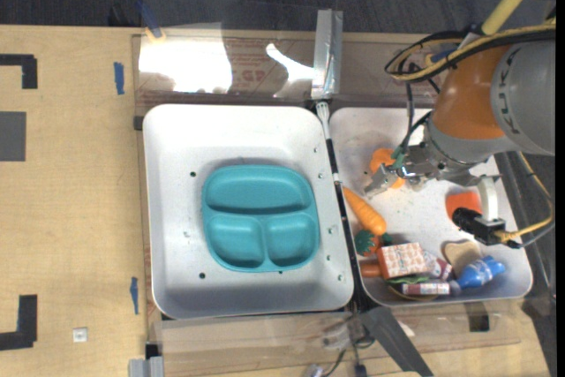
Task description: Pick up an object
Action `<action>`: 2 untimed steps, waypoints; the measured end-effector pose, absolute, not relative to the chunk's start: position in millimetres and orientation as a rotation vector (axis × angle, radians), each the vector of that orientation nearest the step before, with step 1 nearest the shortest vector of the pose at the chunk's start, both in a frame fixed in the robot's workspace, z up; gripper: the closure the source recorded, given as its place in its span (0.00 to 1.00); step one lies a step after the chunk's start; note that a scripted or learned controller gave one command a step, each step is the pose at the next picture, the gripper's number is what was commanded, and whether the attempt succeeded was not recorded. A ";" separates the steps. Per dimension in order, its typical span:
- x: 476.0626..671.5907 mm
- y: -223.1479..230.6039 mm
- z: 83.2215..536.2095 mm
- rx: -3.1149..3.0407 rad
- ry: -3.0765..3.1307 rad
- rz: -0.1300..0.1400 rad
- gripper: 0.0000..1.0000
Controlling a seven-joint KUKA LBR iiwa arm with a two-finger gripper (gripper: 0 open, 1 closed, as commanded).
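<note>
My gripper hangs low over the upper left part of the right bin, reaching in from the right. A small orange object lies right beside it, touching or nearly so; the view does not let me tell whether it is held. An orange carrot lies just below the gripper along the bin's left wall. An orange-red ball sits to the gripper's right.
A red-and-white box, a blue bottle, a thin red-and-white tube and a tan piece crowd the right bin's front. The left bin holds a teal divided plate.
</note>
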State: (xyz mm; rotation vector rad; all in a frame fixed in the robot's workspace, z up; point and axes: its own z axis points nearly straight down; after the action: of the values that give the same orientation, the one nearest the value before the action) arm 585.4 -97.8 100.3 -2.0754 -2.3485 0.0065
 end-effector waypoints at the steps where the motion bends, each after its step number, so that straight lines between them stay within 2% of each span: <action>1: 645.5 -99.1 86.8 -2.160 -2.287 -0.005 0.00; 2: 647.4 -99.2 99.3 -2.163 -2.291 -0.011 1.00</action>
State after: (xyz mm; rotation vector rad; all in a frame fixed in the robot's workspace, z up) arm 647.4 -99.2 99.3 -2.1630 -2.2906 -0.0112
